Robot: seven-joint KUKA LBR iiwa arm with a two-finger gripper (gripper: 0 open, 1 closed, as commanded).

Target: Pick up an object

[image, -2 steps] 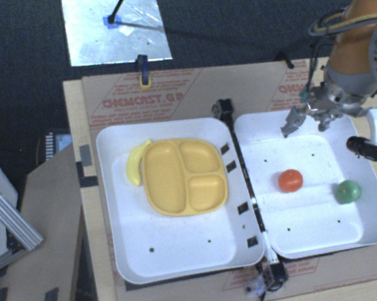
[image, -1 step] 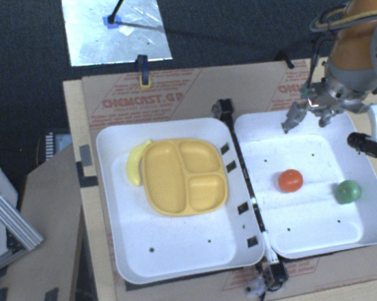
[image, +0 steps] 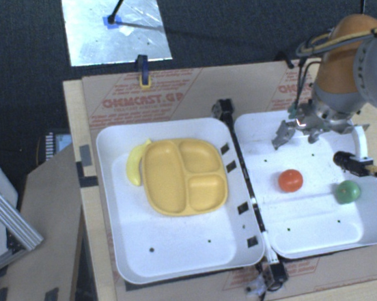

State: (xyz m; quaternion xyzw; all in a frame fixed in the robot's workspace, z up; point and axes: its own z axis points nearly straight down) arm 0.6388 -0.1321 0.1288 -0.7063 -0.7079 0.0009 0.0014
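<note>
Standing at the bench, I see the grey arm (image: 371, 74) reaching in from 3 o'clock, its orange band humped over the wrist. The gripper (image: 297, 137) hangs over the right bin (image: 323, 232), up near the 12 o'clock part of that bin's floor. Its two fingers (image: 281, 139) are spread apart, with nothing between them but bare white floor.

Two small things lie loose in that bin. An orange-red ball (image: 289, 180) sits near the middle, at about 6 o'clock from the claw and clear of it. A green ball (image: 347, 191) rests toward the bin's 4 o'clock corner, apart from the orange-red one and close to the right-hand wall.

The left bin (image: 181, 250) holds a yellow divided plate (image: 181, 176), lying flat a little toward 12 o'clock of centre, with one long compartment and two smaller ones. A yellow banana (image: 134, 166) lies along the plate's 9 o'clock edge, touching it or nearly so.

Both bins rest on a brown cardboard sheet (image: 167, 94) with red print, and a shiny silver square (image: 115, 25) lies beyond it at 12 o'clock.
</note>
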